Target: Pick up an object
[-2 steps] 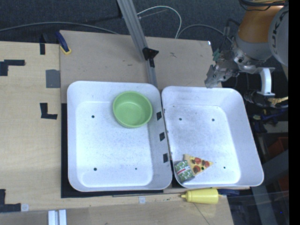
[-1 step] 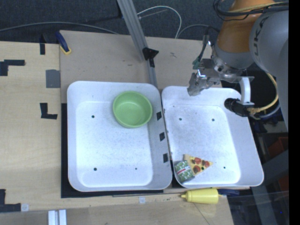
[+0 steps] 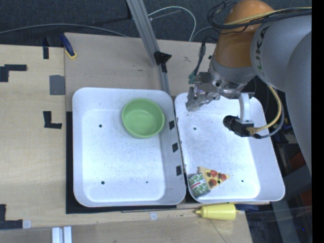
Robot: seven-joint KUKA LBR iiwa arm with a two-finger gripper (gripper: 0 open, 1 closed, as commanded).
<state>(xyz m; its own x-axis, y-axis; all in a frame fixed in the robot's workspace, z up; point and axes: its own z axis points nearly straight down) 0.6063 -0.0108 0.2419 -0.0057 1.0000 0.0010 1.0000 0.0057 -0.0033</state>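
A green bowl (image 3: 143, 117) sits upright in the upper right part of the left bin (image 3: 88, 151). In the right bin (image 3: 253, 161) a small green packet (image 3: 199, 184) and a pizza-slice toy (image 3: 214, 176) lie side by side at the front left corner. A yellow bottle (image 3: 218, 212) lies on its side on the bench just in front of the right bin. My gripper (image 3: 194, 102) hangs over the back left corner of the right bin, far from the packet and the slice, with nothing visibly between its fingers.
A slanted grey pole (image 3: 147, 32) crosses the back of the bench and ends at a black clamp near the bins' shared back edge. The grey arm with its orange band (image 3: 243, 24) covers the back right. Cables and a black connector (image 3: 238, 125) hang over the right bin.
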